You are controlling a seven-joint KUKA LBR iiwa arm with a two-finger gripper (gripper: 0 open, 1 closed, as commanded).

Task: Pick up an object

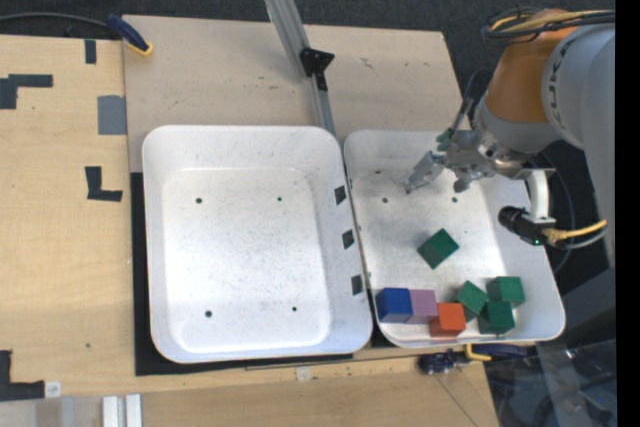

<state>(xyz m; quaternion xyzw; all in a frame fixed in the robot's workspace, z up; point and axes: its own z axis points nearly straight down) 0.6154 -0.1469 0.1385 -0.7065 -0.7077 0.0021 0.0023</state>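
Gripper hangs over the far part of the right-hand bin, fingers spread apart with nothing between them. Nearest object — a dark green block — lies alone, below the fingers toward the near edge. Further beyond it, clustered at the near wall: blue block, lilac block, orange block, three green blocks.

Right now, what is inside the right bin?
The right bin holds blocks: a lone green one, then blue, purple, orange and three green clustered at its near edge. The tool hangs over its far part, hiding some floor.
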